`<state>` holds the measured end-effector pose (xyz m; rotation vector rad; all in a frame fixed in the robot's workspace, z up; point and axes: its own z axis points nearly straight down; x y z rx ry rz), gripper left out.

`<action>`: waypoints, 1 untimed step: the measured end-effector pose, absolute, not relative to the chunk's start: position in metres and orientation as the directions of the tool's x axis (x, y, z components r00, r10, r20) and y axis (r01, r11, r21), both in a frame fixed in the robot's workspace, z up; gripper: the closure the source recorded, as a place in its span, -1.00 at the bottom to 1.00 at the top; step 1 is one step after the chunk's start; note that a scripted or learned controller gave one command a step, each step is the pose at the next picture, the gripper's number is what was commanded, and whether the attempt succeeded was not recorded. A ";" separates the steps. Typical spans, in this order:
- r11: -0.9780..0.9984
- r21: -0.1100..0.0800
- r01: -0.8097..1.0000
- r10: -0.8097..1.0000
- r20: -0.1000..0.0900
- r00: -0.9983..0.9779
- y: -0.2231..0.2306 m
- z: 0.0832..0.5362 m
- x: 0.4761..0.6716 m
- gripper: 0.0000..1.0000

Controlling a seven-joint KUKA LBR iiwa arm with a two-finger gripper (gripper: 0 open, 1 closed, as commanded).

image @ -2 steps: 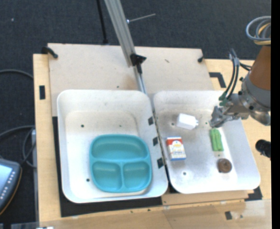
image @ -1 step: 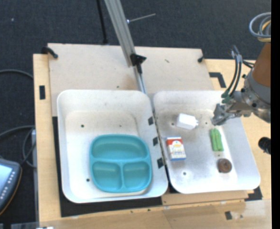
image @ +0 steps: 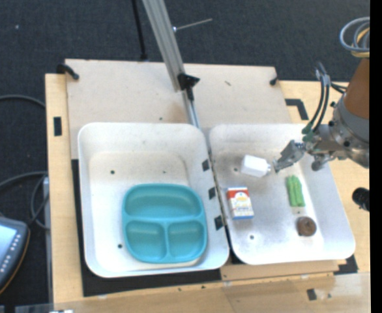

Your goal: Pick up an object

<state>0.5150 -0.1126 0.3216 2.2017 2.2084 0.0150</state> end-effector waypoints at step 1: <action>-0.002 0.001 1.000 1.000 -0.004 0.002 -0.132 0.305 0.535 -1.00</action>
